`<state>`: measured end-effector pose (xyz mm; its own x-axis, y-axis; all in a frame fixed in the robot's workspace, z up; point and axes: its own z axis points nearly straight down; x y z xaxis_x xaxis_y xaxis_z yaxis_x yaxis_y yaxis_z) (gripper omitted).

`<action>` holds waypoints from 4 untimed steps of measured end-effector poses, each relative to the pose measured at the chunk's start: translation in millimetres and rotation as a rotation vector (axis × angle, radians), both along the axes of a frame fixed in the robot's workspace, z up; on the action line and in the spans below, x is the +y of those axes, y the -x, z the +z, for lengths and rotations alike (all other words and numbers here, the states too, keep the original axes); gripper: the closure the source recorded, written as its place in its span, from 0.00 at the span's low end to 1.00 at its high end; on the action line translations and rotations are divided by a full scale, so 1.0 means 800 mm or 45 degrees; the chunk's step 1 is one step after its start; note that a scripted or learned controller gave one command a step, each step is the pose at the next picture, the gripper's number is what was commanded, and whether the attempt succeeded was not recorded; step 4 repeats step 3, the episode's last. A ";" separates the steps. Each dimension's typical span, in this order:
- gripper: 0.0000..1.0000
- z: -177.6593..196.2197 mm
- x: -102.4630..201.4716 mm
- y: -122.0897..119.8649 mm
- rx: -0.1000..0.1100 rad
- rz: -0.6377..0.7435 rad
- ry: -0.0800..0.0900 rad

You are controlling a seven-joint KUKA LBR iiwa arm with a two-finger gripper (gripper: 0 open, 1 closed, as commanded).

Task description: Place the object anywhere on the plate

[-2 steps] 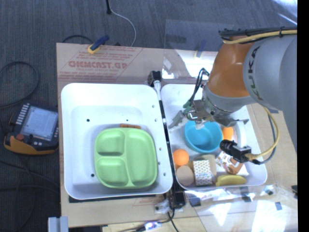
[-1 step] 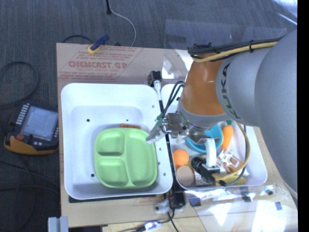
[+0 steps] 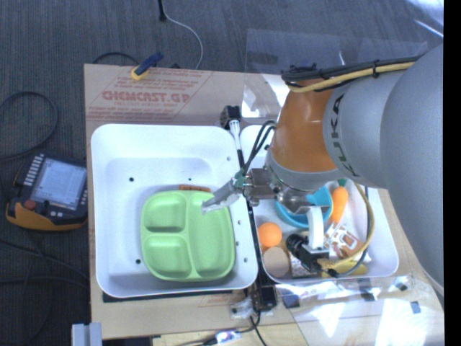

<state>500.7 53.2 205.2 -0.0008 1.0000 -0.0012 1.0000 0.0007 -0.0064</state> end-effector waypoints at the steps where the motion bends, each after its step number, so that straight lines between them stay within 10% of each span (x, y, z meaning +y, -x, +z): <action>1: 1.00 0.010 0.001 -0.001 0.004 0.003 0.001; 2: 1.00 0.027 0.082 0.021 -0.005 -0.097 -0.001; 3: 0.00 0.027 0.079 0.021 -0.004 -0.100 0.002; 4: 0.00 0.027 0.079 0.021 -0.004 -0.100 0.002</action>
